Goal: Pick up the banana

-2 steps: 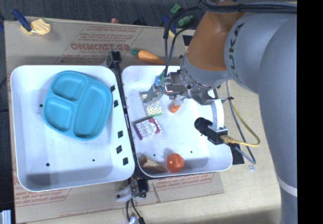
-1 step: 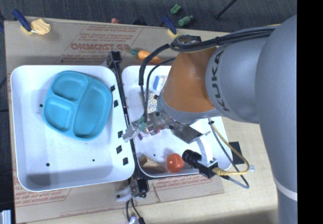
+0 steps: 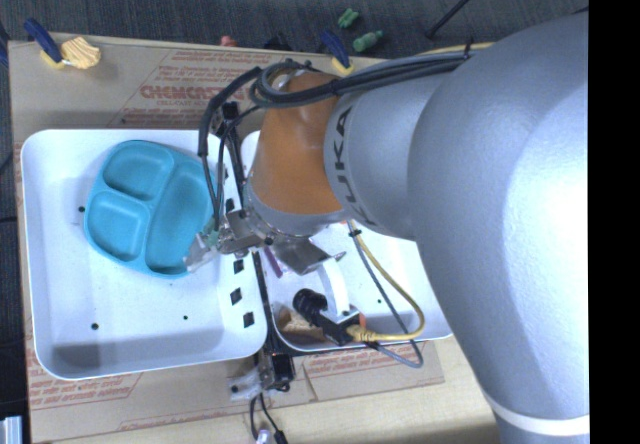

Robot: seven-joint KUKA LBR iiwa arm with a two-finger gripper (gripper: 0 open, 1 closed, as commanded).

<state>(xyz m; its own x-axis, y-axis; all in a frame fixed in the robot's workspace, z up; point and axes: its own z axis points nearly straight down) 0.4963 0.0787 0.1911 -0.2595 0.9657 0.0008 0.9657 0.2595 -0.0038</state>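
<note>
A bulky grey arm [image 3: 480, 182] with an orange band [image 3: 290, 157], looped black cables [image 3: 240, 97] and one yellow cable [image 3: 385, 277].

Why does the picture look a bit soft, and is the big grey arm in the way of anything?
In the camera view, the lighting is even and soft, with a faint shadow in the left bin near its front corner; the whole frame is slightly blurry; the blue divided plate shows clearly, while the grey arm looms large and covers most of the right bin.

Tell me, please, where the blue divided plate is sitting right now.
The blue divided plate lies in the left bin, in its upper half, with its right edge beside the gripper near the divide between the two bins.
</note>
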